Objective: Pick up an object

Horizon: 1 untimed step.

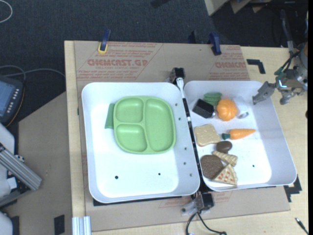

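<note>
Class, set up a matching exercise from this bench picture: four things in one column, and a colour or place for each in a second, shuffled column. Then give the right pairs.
Things:
1. divided plate
2. toy carrot
3. pizza slice
4. gripper

Places or colours:
A. near the front edge of the right bin
B. light green, in the left bin
C. over the far right corner of the right bin
D. orange with a green end, lying mid-bin right of the bread slice

Pairs: 1-B, 2-D, 3-A, 4-C
</note>
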{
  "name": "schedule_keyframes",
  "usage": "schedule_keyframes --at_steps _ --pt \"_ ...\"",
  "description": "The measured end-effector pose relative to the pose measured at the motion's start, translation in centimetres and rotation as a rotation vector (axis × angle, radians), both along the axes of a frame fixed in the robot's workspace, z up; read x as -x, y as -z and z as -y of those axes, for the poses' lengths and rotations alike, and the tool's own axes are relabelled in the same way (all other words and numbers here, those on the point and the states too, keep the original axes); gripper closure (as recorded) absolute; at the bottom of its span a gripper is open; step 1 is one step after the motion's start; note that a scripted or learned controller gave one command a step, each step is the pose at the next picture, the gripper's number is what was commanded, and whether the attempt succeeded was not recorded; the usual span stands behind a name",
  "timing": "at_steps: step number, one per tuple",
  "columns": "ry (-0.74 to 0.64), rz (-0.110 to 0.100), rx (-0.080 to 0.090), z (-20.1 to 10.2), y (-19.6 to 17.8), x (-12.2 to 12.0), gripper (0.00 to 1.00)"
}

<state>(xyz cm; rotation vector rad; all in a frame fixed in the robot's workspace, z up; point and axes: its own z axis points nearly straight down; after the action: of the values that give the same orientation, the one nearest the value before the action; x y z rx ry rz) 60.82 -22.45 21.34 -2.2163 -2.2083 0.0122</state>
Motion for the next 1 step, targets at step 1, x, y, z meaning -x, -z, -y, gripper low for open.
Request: schedule_keyframes --at_steps 1 --pt "-0.004 0.015 0.004 -0.07 -0.91 -0.31 0.0"
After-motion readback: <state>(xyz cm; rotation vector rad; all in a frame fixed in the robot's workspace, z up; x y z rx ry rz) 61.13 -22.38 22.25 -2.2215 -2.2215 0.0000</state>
